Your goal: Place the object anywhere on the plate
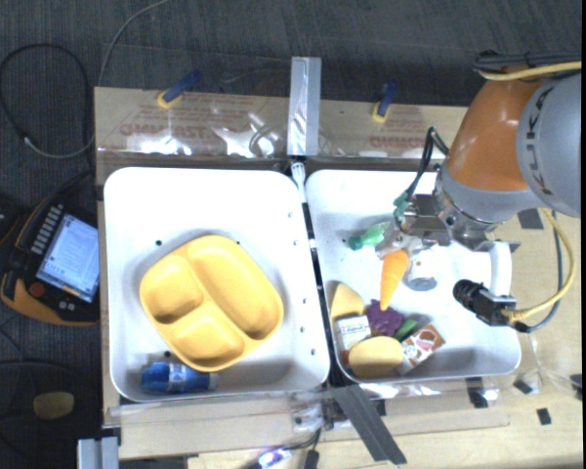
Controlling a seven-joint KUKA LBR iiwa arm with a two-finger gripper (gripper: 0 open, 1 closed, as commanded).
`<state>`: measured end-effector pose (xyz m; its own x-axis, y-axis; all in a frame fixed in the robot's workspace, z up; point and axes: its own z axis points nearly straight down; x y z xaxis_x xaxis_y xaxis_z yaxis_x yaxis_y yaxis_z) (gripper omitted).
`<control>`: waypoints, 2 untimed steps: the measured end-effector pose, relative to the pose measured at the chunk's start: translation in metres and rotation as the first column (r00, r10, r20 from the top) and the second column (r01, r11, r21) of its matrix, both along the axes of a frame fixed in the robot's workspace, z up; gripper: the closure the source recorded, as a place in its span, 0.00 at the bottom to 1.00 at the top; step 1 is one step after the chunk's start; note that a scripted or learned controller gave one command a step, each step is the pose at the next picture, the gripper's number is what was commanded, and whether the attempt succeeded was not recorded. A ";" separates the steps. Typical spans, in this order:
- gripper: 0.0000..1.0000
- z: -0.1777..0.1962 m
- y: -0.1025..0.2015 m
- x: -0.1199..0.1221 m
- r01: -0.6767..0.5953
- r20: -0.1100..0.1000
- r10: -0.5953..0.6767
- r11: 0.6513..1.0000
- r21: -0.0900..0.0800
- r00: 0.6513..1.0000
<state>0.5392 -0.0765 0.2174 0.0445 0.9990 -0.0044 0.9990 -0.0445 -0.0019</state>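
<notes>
One blue plastic bottle (176,377) lies just beside one yellow three-compartment plastic plate (211,301); right of it, the pincer (404,238) pinches one orange toy carrot (393,276).

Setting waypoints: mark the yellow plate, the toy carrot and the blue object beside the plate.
yellow plate (211,301), camera view, centre ridge.
toy carrot (393,276), camera view, mid-body.
blue object (174,377), camera view, middle.
</notes>
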 end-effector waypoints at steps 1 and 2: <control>1.00 0.030 0.077 -0.027 -0.100 0.000 0.100 0.995 0.003 0.995; 1.00 0.019 0.151 -0.049 0.005 -0.001 -0.005 1.000 0.004 1.000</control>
